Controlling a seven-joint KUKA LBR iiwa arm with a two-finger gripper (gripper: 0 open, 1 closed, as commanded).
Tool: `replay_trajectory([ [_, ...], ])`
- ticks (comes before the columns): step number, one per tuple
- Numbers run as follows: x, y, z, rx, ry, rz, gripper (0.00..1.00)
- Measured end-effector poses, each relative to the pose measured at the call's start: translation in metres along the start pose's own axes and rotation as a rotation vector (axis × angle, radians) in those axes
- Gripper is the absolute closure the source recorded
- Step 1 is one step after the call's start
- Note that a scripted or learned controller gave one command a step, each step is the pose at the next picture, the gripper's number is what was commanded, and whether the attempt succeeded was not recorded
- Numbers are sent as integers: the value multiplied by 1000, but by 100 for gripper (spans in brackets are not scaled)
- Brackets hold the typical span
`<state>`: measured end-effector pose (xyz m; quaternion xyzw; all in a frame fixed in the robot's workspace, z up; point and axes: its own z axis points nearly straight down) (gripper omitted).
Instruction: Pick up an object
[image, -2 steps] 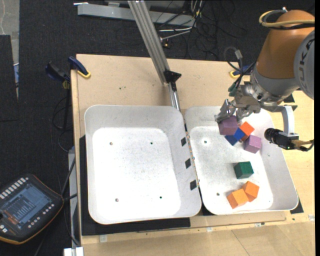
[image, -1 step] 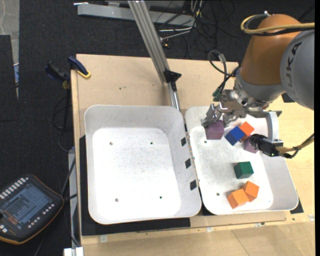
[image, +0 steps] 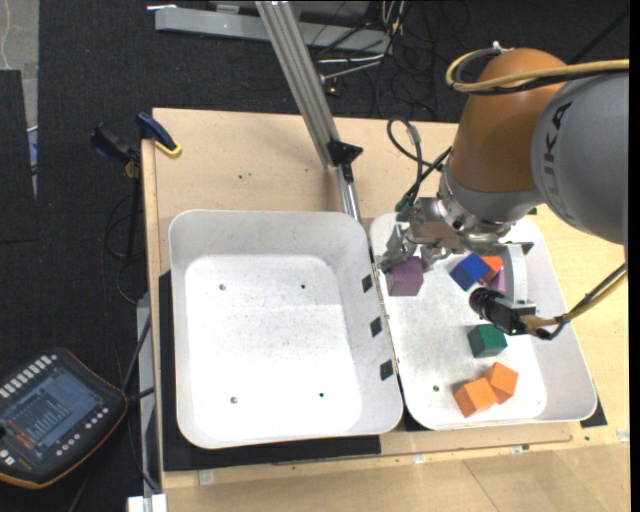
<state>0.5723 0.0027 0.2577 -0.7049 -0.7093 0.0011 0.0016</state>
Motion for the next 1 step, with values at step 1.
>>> replay_trajectory([
  [1, 47, -20, 19, 1, 1, -1, 100],
])
